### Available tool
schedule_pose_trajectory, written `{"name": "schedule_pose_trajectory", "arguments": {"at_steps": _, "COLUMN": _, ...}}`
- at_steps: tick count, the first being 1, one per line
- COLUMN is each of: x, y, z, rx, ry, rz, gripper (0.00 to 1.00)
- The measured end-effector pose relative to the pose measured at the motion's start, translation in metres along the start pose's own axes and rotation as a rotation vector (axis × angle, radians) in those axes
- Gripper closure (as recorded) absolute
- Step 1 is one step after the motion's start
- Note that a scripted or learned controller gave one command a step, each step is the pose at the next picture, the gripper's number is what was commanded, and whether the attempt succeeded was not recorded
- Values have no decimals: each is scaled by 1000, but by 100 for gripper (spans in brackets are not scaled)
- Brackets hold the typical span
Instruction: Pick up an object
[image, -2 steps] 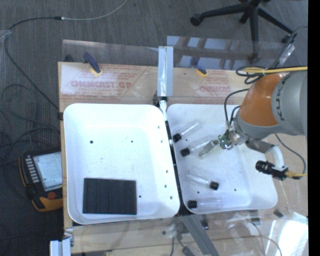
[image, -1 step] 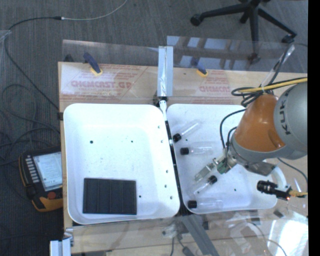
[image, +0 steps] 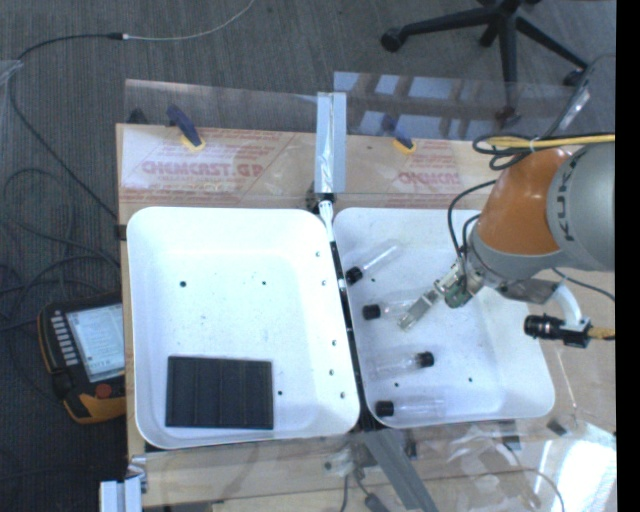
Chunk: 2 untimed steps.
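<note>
arm (image: 545, 205): you are seeing it reaching in from the right over the right bin (image: 520, 395).
gripper (image: 412, 318): hovering low near the bin's middle; finger state: you cannot tell.
tubes: black-capped, lying around it, one (image: 368, 267) at upper left, one (image: 407, 362) below, one (image: 410, 407) by the front wall.
left bin (image: 150, 300): holding a black pad (image: 219, 393).

Smooth, glossy white plastic for both bins (image: 230, 225). Clear, shiny plastic with black caps for the vials (image: 405, 362) in the right bin. Matt black ribbed pad (image: 219, 392) near-left. Bare metallic gripper (image: 418, 310); glossy orange band (image: 522, 208).
</note>
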<state>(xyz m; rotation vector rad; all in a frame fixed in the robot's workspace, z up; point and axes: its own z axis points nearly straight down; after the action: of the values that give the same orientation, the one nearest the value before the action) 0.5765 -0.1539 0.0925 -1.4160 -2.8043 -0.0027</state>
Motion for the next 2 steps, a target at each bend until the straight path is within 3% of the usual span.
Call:
{"name": "schedule_pose_trajectory", "arguments": {"at_steps": 1, "x": -75, "y": 30, "z": -88, "rx": -1, "ry": -4, "rz": -61, "gripper": 0}}
{"name": "schedule_pose_trajectory", "arguments": {"at_steps": 2, "x": 4, "y": -21, "z": 0, "rx": -2, "ry": -4, "rz": -175, "gripper": 0}}
